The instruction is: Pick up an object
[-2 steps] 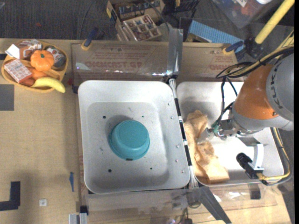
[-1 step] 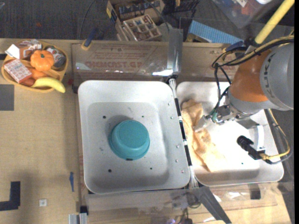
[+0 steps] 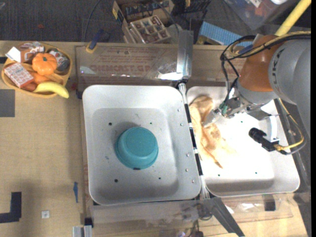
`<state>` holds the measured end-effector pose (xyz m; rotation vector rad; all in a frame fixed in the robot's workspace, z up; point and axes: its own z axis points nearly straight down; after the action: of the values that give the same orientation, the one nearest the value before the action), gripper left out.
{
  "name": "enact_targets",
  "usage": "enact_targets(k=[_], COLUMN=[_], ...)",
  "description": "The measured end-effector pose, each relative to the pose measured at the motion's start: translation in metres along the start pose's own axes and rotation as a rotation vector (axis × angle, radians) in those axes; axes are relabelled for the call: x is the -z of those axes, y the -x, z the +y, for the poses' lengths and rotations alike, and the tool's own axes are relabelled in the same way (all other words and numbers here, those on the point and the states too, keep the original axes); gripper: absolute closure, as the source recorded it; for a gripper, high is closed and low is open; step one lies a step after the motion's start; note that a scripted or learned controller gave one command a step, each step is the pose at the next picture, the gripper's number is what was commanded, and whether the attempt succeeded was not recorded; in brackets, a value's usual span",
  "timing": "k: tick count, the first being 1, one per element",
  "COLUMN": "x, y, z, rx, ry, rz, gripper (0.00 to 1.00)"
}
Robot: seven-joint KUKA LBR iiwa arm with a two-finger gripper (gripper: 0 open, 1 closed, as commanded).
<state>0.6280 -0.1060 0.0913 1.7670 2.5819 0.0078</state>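
Gripper (image 3: pixel 217 113) sits low in the right bin (image 3: pixel 256 181), at its left side, tip touching or just over the tan crumpled cloth (image 3: pixel 207 130). Can't tell how wide it's spread or whether it has anything; too small, arm in the way. Cloth lies along the right bin's left wall, running far to near. Teal bowl (image 3: pixel 137 147) sits upside down mid left bin (image 3: pixel 98 107), well apart from the arm. Risks: limp cloth could slip out on lift, or only a thin fold gets pinched. Working this tight to the wall, it could clip the divider. Fruit basket (image 3: pixel 34 73) far left, off the bins.
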Motion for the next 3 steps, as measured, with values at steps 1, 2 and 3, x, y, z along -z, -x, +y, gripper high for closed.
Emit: enact_targets(k=[1,2,3], x=[0.001,0.001,0.001], y=[-0.013,-0.031,-0.009], z=[-0.029,-0.064,-0.026], rx=[0.039,0.113,0.077], ry=[0.001,0.003,0.002], rz=[0.002,0.001,0.0], gripper=[0.0,0.0,0.0])
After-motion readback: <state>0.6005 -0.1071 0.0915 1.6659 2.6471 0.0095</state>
